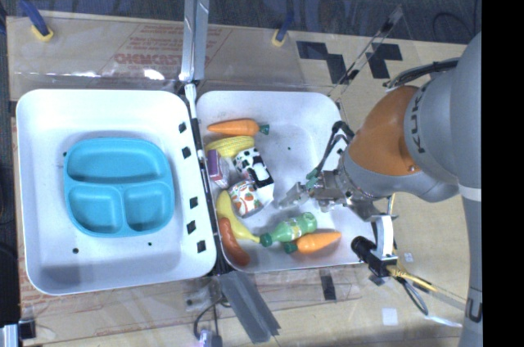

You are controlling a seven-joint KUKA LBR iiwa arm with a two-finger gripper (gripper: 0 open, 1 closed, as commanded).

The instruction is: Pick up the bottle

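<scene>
Carrots (235, 127) number two, bananas (232, 146) two, bottle (288, 229) one.

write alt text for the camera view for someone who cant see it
A grey and orange robot arm reaches from the right into the right-hand white bin, its gripper just above a green bottle lying among toy food: two carrots, bananas and a small black-and-white cow. The left bin holds a blue divided tray.

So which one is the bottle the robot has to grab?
Look in the right white bin, near its front edge. The bottle lies on its side there, just behind an orange carrot. It is the clear green thing among the toys.
</scene>
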